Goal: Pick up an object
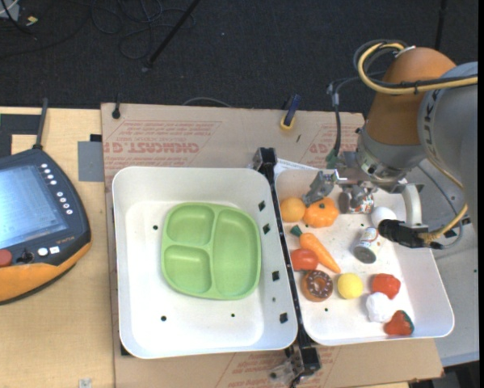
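The right bin (435,297) holds several toy foods: an orange pumpkin (321,213), a yellow-orange round fruit (292,209), a carrot (319,251), a red pepper (303,259), a chocolate donut (316,284), a yellow lemon (350,285), a red piece (385,284), a white piece (377,307) and a strawberry (398,322). A small grey can (365,250) and a white egg (381,215) lie nearer the arm. My gripper (340,191) hangs over the bin's far end, just above and right of the pumpkin. It is open, with nothing between its fingers.
The left bin (136,297) carries a green divided plate (211,250). A black divider (278,241) separates the two bins. A teach pendant (27,217) lies on the bench at far left. The arm's grey body and orange band (411,87) rise over the right bin's far right corner.
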`<act>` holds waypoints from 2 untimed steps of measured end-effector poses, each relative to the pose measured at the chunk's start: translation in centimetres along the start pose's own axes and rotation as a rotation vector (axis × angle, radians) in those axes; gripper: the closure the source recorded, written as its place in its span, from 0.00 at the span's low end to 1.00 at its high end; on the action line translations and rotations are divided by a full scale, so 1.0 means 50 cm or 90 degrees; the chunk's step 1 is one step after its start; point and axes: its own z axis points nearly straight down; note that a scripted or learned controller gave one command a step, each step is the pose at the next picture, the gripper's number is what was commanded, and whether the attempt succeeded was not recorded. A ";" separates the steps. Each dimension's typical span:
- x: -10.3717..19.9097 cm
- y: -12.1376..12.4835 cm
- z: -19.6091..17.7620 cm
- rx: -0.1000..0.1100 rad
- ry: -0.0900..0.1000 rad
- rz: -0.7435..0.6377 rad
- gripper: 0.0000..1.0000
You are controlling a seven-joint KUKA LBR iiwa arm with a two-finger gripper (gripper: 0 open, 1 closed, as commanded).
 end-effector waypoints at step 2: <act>0.009 0.023 0.079 -0.005 0.000 -0.004 0.00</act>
